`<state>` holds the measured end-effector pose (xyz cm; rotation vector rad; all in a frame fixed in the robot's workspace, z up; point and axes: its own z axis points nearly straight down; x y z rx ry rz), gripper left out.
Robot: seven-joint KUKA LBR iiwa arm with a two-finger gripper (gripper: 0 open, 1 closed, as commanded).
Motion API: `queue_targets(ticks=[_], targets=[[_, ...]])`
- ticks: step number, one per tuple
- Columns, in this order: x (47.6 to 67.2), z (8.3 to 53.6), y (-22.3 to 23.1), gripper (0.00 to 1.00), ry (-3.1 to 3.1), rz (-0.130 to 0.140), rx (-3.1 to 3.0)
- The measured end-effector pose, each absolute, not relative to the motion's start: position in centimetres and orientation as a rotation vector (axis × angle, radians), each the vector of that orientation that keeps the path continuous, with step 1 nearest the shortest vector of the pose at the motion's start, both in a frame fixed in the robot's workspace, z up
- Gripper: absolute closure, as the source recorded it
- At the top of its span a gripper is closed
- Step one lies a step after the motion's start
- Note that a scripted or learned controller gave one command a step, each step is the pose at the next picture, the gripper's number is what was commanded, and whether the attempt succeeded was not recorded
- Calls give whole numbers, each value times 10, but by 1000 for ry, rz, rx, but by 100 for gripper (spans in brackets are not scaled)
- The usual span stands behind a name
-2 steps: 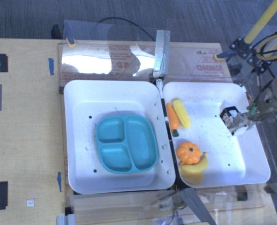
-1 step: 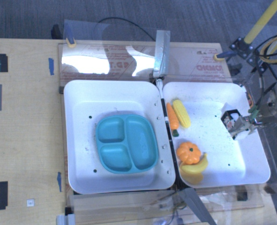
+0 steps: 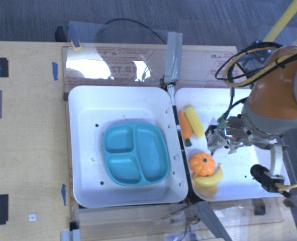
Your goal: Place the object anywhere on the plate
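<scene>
My jaws [image 3: 219, 138] hang over the right bin [image 3: 238, 185], near its middle, pointing down; the metal clutter at the tip hides the gap, so I cannot tell if they are wide or narrow, and nothing shows between them

Closest to me, just left and a bit far: corn cob [image 3: 194, 121], yellow, long axis running near-to-far with a slight tilt, lying beside the carrot [image 3: 185, 126], orange, same lie, pressed against the bin's left wall. Left and nearer the front: small orange pumpkin [image 3: 202, 163], touching the banana [image 3: 209, 178], which curls under it at the front left corner

Task object not picked yet, my guess; any of the four could be it. The corn lies nearest to my jaws, so likely that one, and I'd need to close across its short width, not along the length

The plate [image 3: 136, 153] is blue, three compartments, sitting flat in the middle of the left bin [image 3: 88, 104], well apart from me, across the divider between the bins. So the carry goes leftward over the two walls

Bench [image 3: 22, 149] is pale wood with black marks at the far left
</scene>
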<state>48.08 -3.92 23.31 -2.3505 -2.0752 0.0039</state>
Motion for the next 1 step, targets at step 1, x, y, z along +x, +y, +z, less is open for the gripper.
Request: queue_targets(ticks=[1], targets=[[553,231,31,100,-2129,1,-2307]])
